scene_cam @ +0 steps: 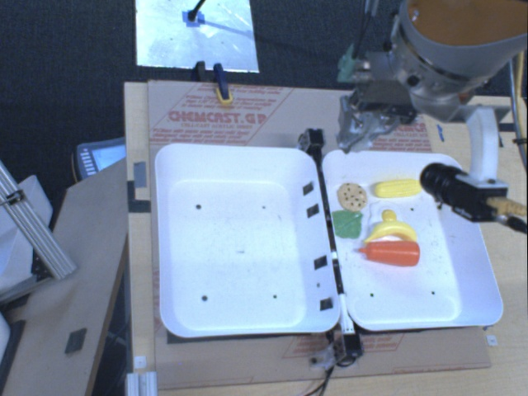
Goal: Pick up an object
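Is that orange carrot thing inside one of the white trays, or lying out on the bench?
Inside. The carrot lies flat on the floor of the right bin, within its raised rim, touching the yellow banana.

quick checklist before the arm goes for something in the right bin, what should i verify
1. Targets present: cookie, corn, green piece, banana and carrot lie in the right bin. ok
2. Hand over a target: it hangs above the bin's far rim, not over any item. not ok
3. Hand free of load: nothing seen between its tips. ok
4. Target isolated: banana and carrot touch; cookie and corn lie apart. ok for cookie or corn
5. Finger opening: blurred. cannot tell
6. Path clear: a black cylinder juts over the right side. cannot tell
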You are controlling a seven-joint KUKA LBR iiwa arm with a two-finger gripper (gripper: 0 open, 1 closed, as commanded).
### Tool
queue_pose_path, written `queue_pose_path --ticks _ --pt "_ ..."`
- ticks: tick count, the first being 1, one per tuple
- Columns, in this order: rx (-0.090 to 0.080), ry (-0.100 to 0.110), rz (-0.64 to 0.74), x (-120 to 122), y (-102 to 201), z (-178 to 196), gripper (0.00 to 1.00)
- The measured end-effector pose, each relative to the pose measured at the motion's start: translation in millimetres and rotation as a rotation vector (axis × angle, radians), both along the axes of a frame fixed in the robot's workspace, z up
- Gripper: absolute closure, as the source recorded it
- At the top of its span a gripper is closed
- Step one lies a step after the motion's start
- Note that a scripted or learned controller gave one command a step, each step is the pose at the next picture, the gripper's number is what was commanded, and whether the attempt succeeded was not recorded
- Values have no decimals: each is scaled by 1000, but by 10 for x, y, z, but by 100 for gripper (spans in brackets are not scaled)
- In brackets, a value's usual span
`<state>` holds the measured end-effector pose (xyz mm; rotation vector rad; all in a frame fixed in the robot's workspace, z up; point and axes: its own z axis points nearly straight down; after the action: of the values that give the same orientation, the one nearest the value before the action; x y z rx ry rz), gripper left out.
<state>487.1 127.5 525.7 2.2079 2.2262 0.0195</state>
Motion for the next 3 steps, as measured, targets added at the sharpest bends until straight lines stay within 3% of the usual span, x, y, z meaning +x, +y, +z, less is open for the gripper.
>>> queue_pose_path --ticks 1,2,3 --pt "-8 25 -8 96 1 -1447 100" --pt "0 5 2 -7 710 -525 100" --pt "-4 12 -5 -3 672 -571 0"
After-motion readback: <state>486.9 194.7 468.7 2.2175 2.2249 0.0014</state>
